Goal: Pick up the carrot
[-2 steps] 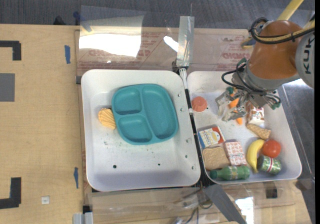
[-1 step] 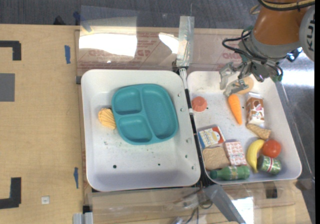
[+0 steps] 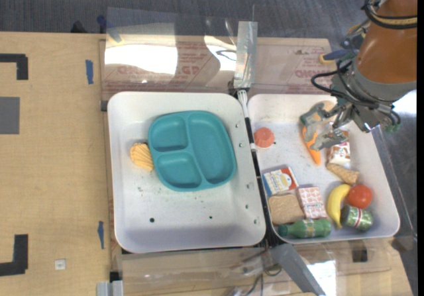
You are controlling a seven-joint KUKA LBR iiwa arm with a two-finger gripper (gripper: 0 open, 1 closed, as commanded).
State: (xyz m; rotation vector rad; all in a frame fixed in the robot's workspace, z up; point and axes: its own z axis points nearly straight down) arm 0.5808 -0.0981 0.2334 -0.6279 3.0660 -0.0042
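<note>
Camera view looks down at a slant on a tan wooden surface [image 3: 46, 175] carrying two shallow white bins. Going from the left, the left bin [image 3: 132, 222] is smooth moulded plastic with rounded corners; a ridged yellow shell-like piece [image 3: 141, 155] lies partly tucked under the edge of a teal divided plate [image 3: 192, 150] with three compartments. Just past the divider, the right bin [image 3: 285, 122] holds a small round orange-red item [image 3: 264, 137], too blurred to name. Toward the near side sit a printed carton [image 3: 279, 181], a brown grainy bread slice [image 3: 286, 208], a pink patterned packet [image 3: 311, 200] and a green bottle [image 3: 307, 228] lying flat. Farther right, the carrot [image 3: 313, 148], slim and orange, lies in the far part of this bin, partly hidden by the tool [image 3: 329, 130] directly over it; whether the tool is apart or together cannot be made out. A curved yellow banana [image 3: 336, 204], a glossy red tomato [image 3: 360, 196] and a small can [image 3: 358, 218] crowd the near right corner.
</note>
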